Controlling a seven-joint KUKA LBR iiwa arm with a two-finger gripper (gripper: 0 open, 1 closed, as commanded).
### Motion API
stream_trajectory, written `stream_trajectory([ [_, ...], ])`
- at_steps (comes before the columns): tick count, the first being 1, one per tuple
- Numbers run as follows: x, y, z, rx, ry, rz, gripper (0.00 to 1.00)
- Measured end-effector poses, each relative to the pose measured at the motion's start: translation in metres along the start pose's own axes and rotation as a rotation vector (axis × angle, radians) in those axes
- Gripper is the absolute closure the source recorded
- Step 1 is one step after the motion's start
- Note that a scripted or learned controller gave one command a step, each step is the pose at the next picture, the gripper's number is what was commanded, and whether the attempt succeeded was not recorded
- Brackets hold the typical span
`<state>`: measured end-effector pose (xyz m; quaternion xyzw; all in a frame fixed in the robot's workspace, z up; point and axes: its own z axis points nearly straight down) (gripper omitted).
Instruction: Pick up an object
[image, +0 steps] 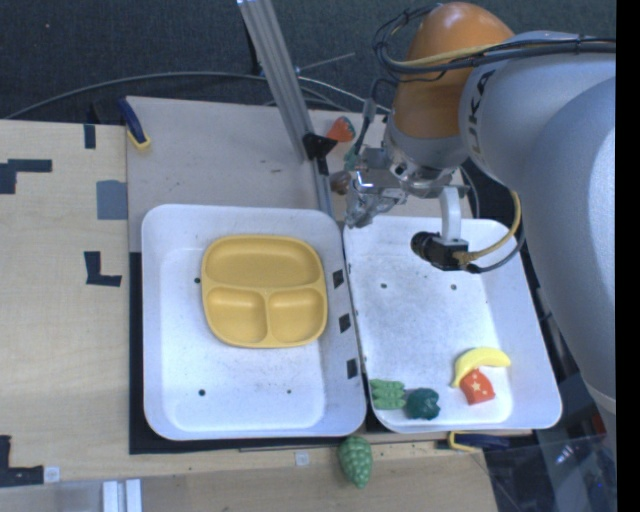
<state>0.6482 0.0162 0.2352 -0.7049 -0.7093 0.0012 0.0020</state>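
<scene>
From where I stood, the gripper (368, 208) hung over the far left corner of the right bin (520, 300), close against the wall it shared with the left bin (160, 300). Whether it was clenched or released I could not tell; the wrist hid too much, and I saw nothing in its grasp.

The things worth picking lay well apart from it, at the near end of the right bin: a yellow banana-shaped toy (482, 360) touching a red toy (478, 387), and along the near left corner a light green toy (387, 393) beside a dark green one (423, 403). A yellow divided plate (265, 290) sat in the left bin. A green bumpy toy (355, 460) lay outside both bins on the near edge of the bench.

As I judged it, a descent from there would have met bare bin floor or the rim between the bins. Going for the toys carried its own risk: they were small, paired up and tucked near walls, so a finger could have nudged one aside or caught two together.

I could read no brand, label or writing anywhere.
</scene>
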Motion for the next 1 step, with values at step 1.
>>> stream_trajectory([
  [1, 0.0581, -0.0137, 0.0111, -0.001, 0.0, -0.001, 1.0],
])
